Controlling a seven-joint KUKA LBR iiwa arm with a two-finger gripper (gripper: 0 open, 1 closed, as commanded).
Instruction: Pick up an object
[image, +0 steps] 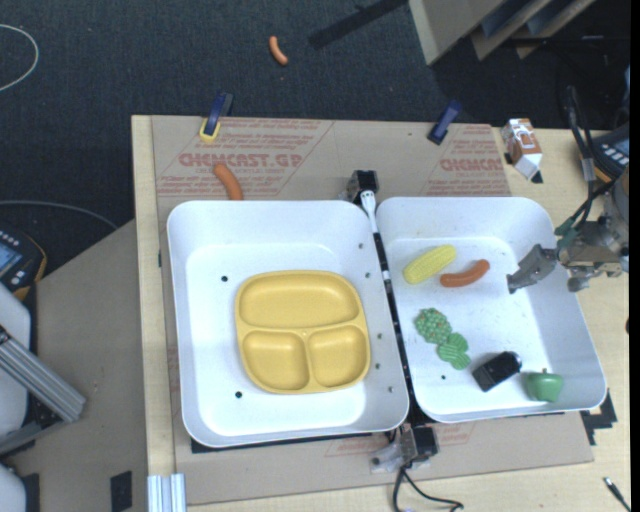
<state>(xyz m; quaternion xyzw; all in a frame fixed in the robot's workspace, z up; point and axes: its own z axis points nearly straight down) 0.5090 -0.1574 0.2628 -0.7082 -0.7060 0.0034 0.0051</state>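
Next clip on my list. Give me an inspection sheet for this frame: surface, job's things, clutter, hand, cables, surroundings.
Surface: brown board bench with red print, bearing two shallow white bins, left bin and right bin.
Job's things: right bin holds a yellow toy corn cob, an orange-red toy sausage, a green bumpy toy vegetable, a small black block and a green rounded toy. Left bin holds a yellow three-compartment plastic tray.
Clutter: an orange sausage on the board, another on the dark floor, a small carton.
Hand: grey hand above the right bin's right side, holding nothing visible.
Cables: a black lead below the bins.
Surroundings: dark carpet.
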